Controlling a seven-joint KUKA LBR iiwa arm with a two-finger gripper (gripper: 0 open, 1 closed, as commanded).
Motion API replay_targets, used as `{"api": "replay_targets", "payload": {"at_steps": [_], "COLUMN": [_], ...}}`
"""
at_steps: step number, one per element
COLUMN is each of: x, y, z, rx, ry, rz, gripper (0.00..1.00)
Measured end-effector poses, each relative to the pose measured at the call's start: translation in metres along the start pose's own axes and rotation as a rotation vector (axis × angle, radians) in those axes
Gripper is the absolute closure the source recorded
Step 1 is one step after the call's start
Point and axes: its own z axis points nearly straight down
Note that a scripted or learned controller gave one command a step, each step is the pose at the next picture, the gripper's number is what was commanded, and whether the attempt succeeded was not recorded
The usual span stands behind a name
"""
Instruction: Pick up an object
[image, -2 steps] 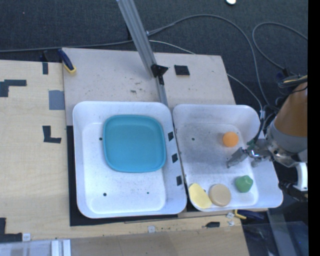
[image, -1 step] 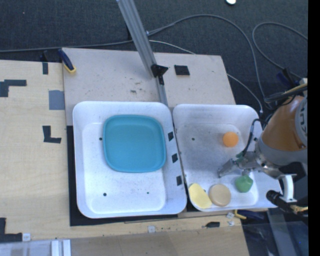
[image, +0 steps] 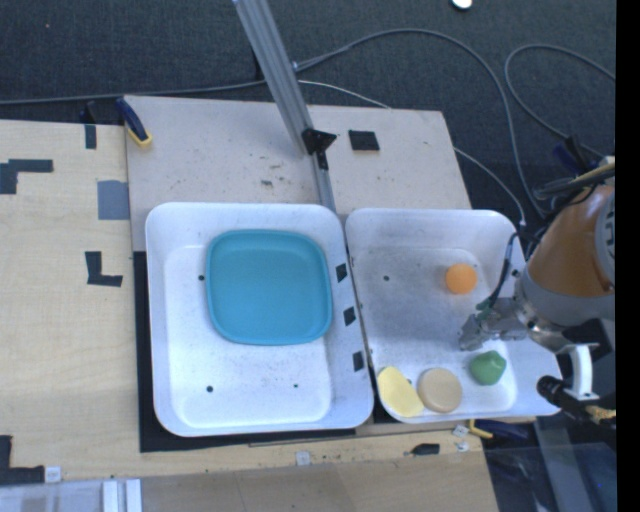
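- Tool (image: 478, 333) low in right bin (image: 400, 260), right side of frame, just above green ball (image: 488, 367); finger state impossible to tell.
- Orange ball (image: 461, 278) up-left of tool.
- Yellow piece (image: 398, 391), tan disc (image: 439, 389) along bottom edge.
- Blue plate (image: 268, 286) in left bin (image: 170, 300).

Teal plate (image: 268, 286); orange ball (image: 461, 278); green object (image: 488, 367).

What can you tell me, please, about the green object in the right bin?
The green object is small, rounded and matte, perhaps a toy fruit or vegetable. It rests on the floor of the right bin, near the front right corner, just right of a tan round piece; whether the two touch is unclear. The gripper hangs just above and left of it, and no grasp on it is visible.
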Motion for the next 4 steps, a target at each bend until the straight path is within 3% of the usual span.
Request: {"api": "replay_targets", "payload": {"at_steps": [2,4], "x": [-0.004,0.086], "y": [0.009,0.069], "z": [-0.096,-0.092], "rx": [-0.005,-0.001], "ry": [-0.001,0.001], "rz": [0.000,-0.004], "gripper": [1.00,1.00]}}
